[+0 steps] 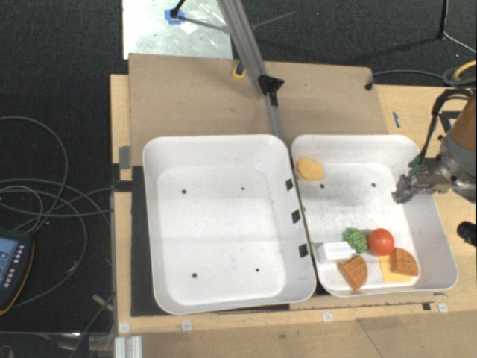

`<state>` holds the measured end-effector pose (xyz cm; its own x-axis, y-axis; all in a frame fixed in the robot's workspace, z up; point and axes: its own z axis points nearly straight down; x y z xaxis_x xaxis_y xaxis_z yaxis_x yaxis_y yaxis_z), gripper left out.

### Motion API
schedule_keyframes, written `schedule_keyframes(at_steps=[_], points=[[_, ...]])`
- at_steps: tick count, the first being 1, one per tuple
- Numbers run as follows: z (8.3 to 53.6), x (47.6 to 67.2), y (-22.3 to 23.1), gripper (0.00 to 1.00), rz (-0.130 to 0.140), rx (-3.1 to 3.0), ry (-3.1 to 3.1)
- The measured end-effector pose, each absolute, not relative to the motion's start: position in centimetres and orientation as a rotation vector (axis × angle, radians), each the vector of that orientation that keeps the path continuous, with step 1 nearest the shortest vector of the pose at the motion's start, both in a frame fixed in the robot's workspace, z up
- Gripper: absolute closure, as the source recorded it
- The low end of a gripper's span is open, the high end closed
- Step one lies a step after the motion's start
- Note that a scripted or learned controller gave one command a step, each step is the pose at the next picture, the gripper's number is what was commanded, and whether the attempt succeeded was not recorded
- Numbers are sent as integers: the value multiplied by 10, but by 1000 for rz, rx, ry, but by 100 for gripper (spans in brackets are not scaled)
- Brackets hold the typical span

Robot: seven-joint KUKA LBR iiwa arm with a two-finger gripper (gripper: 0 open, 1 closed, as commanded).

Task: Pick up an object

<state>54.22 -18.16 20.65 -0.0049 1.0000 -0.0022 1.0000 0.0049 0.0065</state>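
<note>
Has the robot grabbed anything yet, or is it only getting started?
Nothing looks picked up yet. The toy food, such as the tomato and the yellow lump, lies in the right bin. The gripper is over that bin's right side, apart from them. Reaching, gripping and lifting remain.

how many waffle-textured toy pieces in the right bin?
2. Both in the right bin's near corner: one brown waffle piece below the green toy, the other on the yellow slab, right of the tomato.
</note>
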Motion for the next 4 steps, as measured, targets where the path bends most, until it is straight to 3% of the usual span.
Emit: schedule_keyframes(at_steps=[1,4], points=[[238,544,-182,100,4,2211,2225],[233,585,-32,100,4,2210,2232]])
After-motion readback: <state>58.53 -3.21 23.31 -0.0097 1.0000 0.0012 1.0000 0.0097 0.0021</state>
